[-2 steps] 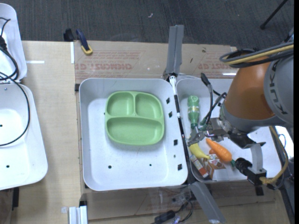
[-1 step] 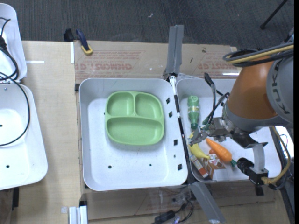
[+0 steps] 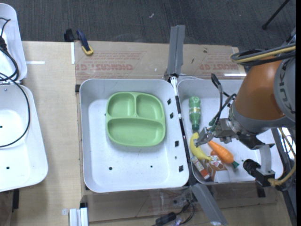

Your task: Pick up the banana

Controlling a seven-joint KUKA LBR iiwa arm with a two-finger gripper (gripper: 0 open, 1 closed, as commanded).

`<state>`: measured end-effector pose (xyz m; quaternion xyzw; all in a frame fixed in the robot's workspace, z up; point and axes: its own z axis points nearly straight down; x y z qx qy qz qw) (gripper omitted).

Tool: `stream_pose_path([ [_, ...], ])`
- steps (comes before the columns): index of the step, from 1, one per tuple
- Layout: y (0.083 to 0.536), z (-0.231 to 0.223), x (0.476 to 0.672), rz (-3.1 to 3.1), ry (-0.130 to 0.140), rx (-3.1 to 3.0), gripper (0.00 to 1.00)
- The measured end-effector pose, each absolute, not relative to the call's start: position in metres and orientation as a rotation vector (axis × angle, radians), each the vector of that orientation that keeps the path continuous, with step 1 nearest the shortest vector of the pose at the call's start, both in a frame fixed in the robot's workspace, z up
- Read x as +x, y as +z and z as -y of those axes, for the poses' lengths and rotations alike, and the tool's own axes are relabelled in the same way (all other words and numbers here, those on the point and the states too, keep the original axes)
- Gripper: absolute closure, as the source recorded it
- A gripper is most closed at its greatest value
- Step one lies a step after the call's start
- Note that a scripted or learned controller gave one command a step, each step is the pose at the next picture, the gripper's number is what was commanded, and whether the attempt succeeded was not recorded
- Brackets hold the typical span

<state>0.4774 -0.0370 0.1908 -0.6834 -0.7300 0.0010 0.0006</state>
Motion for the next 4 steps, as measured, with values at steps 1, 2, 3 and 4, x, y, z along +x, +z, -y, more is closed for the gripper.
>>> stream_pose_path([
  [1, 0.190, 0.040, 0.515, 1.882, 0.008, -2.514, 0.00],
  [2, 0.190, 0.004, 0.524, 2.012, 0.007, -2.411, 0.00],
  [3, 0.198, 0.005, 0.524, 2.013, 0.014, -2.410, 1.00],
  [4, 0.198, 0.005, 0.524, 2.013, 0.015, -2.410, 0.00],
])
